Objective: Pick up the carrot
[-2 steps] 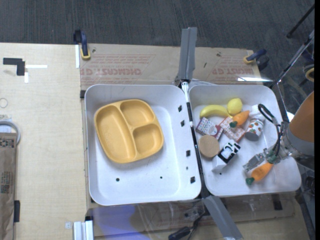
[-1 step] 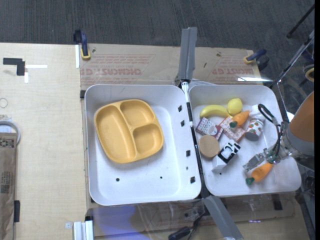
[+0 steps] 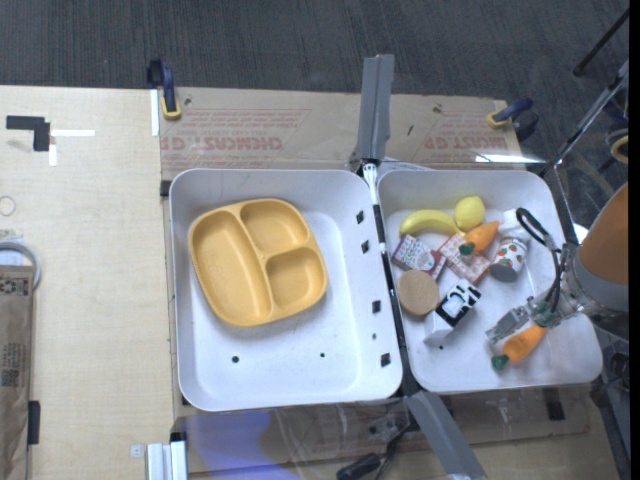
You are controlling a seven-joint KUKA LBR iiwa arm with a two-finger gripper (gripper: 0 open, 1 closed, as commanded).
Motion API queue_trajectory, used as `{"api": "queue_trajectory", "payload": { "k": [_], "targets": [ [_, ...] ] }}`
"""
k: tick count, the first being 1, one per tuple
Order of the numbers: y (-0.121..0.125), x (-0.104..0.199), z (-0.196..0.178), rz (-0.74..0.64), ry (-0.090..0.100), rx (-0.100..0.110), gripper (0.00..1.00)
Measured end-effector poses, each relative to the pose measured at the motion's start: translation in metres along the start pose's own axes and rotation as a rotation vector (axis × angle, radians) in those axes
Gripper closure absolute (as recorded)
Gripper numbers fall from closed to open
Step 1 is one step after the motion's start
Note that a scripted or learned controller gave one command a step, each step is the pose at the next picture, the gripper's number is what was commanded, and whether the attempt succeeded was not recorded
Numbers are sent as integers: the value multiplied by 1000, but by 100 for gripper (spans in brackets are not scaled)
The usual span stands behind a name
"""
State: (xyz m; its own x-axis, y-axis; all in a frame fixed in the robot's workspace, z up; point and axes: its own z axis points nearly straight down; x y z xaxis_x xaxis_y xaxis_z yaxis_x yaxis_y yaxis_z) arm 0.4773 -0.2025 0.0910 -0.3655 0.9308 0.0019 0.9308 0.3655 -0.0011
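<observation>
On the surface [image 3: 90, 298], the left bin [image 3: 200, 368] carries a yellow divided plate [image 3: 258, 260] and plays no part in the job. The right bin [image 3: 575, 363] is crowded: a banana [image 3: 428, 222], a lemon [image 3: 469, 210], small cartons [image 3: 415, 255], a round tan disc [image 3: 418, 292], a black-and-white block [image 3: 457, 303] and a speckled grey lump [image 3: 509, 257].

There appear to be two carrots here. One carrot [image 3: 481, 237] lies among the clutter just below the lemon; a second carrot [image 3: 522, 344] lies near the bin's front right corner, green top pointing toward the front wall. The claw [image 3: 522, 320] sits low right at that second carrot, touching or nearly so, reaching in from the right.

Risks, as they look from here: the carrot is tapered and smooth, so a pinch off its middle could squirt it sideways or leave the claw rising with nothing in it. It also lies close to the bin wall, which could block a finger, and a loose black loop [image 3: 534, 227] behind might snag the wrist.

Whether the claw is open, closed or actually gripping the carrot cannot be told; the metal parts blur together against the white bin. The arm [image 3: 605, 258] is cut off at the right, and the grey lump's identity is unclear.
</observation>
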Motion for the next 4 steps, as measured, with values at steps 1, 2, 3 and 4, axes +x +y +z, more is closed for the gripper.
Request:
{"api": "queue_trajectory", "payload": {
  "k": [1,2,3,4],
  "targets": [
    [0,0,0,0,0,0,0],
    [0,0,0,0,0,0,0],
    [0,0,0,0,0,0,0],
    [0,0,0,0,0,0,0]
  ]
}}
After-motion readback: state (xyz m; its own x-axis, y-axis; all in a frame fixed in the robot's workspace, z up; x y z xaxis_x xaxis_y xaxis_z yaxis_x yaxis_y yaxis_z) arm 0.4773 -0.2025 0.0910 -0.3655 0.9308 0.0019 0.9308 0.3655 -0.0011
